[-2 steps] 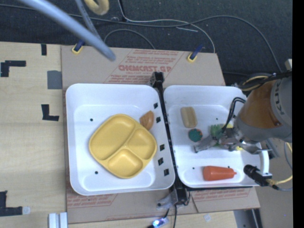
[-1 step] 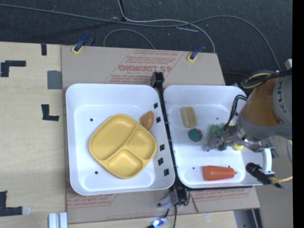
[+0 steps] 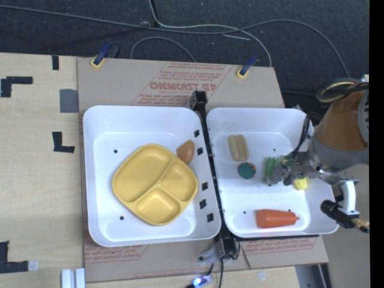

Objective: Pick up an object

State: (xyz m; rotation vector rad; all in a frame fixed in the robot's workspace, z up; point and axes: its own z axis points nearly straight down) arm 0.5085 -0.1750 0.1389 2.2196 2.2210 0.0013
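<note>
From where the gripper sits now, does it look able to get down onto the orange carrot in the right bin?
Probably yes. The carrot lies alone near the right bin's front wall, nothing on top of it. The gripper hangs just behind it by a green object. The wall close by might crowd the approach.

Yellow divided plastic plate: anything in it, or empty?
Empty. The yellow divided plastic plate in the left white bin shows three bare compartments; the small brown piece lies beside its rim.
</note>
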